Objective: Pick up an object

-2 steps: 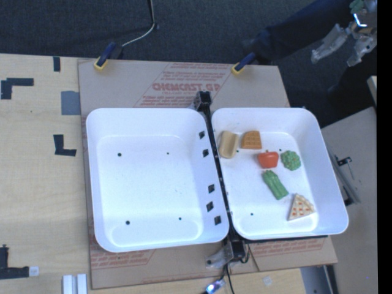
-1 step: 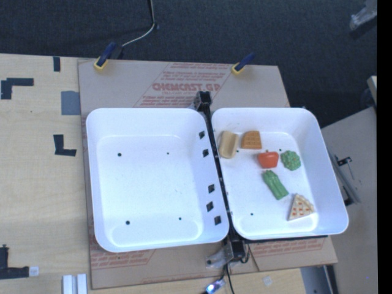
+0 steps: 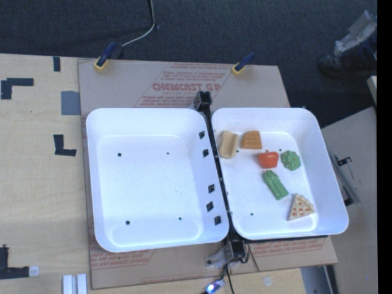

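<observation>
Right bin [image 3: 324,158] holds bread roll [image 3: 228,144], waffle [image 3: 251,140], tomato [image 3: 267,159], broccoli [image 3: 291,160]; end effector state: cannot tell.

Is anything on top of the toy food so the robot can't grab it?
No. The bread, waffle, tomato, broccoli, pickle and pizza slice lie uncovered in the right bin. The tomato and broccoli sit very close together.

cable [image 3: 149,5]: running off the top edge, upper end cut away
blurred shape [image 3: 353,40]: smearing at the right edge, too soft to identify
black clamp [image 3: 7,268]: getting clipped by the left edge
</observation>
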You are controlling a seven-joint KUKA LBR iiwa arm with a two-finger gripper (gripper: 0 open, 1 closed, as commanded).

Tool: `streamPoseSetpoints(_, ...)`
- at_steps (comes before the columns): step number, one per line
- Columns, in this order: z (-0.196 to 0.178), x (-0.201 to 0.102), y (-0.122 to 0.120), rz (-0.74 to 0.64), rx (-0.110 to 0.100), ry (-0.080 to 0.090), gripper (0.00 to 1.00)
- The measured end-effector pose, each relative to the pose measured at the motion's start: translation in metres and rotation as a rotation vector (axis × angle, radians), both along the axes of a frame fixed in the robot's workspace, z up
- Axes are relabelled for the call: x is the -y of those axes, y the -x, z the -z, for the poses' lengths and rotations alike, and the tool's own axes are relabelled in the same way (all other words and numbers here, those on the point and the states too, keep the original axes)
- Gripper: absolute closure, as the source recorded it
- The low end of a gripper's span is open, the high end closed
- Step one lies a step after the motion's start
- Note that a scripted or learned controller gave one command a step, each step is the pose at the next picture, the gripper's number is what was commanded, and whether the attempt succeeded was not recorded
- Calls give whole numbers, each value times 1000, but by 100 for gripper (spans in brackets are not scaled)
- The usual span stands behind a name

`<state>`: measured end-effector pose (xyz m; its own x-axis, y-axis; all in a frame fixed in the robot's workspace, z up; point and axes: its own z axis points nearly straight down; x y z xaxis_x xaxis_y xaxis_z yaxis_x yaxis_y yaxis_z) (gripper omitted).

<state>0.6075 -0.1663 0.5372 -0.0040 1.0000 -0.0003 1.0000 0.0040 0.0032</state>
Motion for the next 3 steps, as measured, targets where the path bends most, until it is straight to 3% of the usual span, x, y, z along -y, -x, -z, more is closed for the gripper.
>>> streamPoseSetpoints(1, 1, -54, 71, -1, -1, -1, 0)
streamPoseSetpoints(2, 1, 25, 125, 13, -3, 2, 0)
streamPoseSetpoints(3, -8, 21, 122, 4, -2, 1, 100)
